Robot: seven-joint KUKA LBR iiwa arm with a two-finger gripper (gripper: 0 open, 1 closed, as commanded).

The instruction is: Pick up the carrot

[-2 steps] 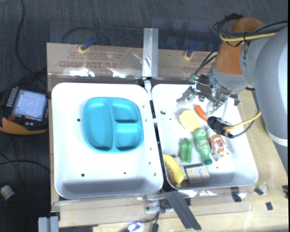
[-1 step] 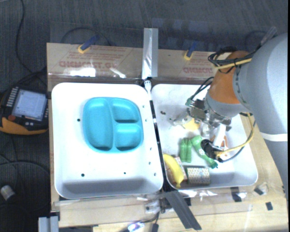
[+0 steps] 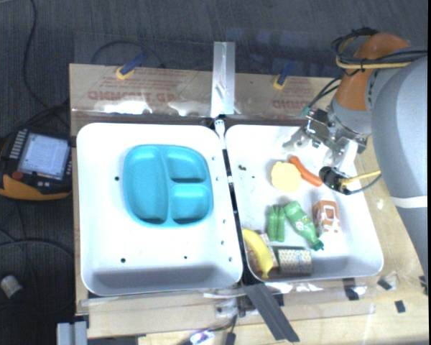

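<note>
Overhead, camera view: two shallow white bins side by side on the bench, seen at a slant.
Left bin [image 3: 100, 214]: holds a blue divided tray [image 3: 167, 184], lying flat near the middle, with one long compartment and two smaller ones on its right side.
Right bin [image 3: 359, 243]: holds all the small items.
Carrot [image 3: 305, 171]: orange, lying slanted in the upper middle of the right bin, its lower end toward the right; just beside the right edge of a pale yellow round piece [image 3: 286, 177].
Arm [image 3: 395, 121]: grey with an orange band, reaching in from the right over the upper right corner of the right bin.
Gripper [image 3: 323, 141]: metal head hanging just above and to the right of the carrot's upper end; whether it is spread or pressed together, I cannot tell; nothing visibly pinched.
Green items [image 3: 293, 221]: two lying together in the middle of the right bin, below the yellow piece.
Banana [image 3: 258, 251]: at the bin's lower left, touching a grey textured block [image 3: 294, 260].
Small orange and white package [image 3: 326, 216]: right of the green items.
Handheld screen device [image 3: 37, 160]: on the floor, left of the bench.
</note>
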